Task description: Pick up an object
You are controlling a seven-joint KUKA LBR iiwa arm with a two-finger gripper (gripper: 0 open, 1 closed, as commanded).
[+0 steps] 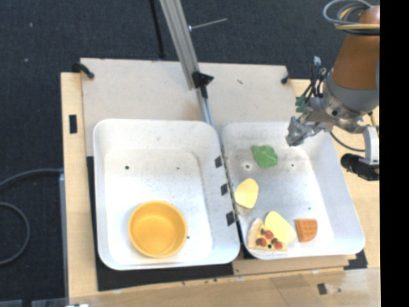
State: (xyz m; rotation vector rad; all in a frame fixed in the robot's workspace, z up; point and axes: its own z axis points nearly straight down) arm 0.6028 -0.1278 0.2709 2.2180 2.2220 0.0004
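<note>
The green leaf-shaped piece (264, 155) lies flat in the upper middle of the right bin (332, 190), apart from everything else. The gripper (296, 135) hangs over that bin's upper right area, just up and to the right of the green piece, nothing visible between it and the piece; whether it is released or clenched cannot be told. Lower in the same bin: a pale yellow piece (246, 192) near the left wall, a pizza slice (268, 235) at the front edge with a yellow wedge (279, 225) touching it, and an orange block (306, 229) just beside. The left bin (121, 146) holds a yellow bowl (157, 228), upright, near its front.
</note>
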